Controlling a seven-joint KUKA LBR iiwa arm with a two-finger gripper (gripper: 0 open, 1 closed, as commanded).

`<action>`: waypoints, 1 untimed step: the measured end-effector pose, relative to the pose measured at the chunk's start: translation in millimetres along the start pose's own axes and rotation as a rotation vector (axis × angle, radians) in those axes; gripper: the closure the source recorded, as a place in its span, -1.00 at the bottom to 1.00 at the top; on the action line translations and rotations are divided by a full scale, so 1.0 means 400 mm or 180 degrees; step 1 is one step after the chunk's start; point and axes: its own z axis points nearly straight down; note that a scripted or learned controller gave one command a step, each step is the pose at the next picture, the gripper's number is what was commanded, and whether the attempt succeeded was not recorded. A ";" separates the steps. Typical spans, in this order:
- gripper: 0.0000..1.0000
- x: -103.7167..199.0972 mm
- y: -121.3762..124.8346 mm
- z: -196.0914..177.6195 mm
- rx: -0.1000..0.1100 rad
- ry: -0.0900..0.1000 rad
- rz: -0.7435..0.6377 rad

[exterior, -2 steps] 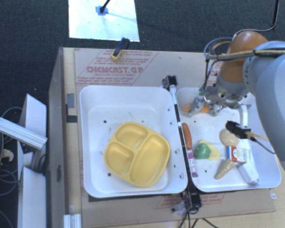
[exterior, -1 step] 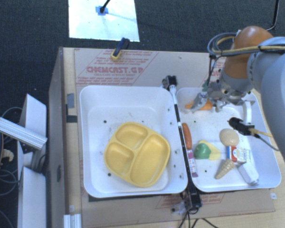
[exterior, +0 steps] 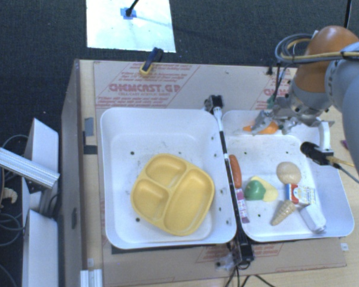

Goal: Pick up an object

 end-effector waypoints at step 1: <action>-1.00 -0.098 -0.006 0.106 0.0054 0.0011 0.0001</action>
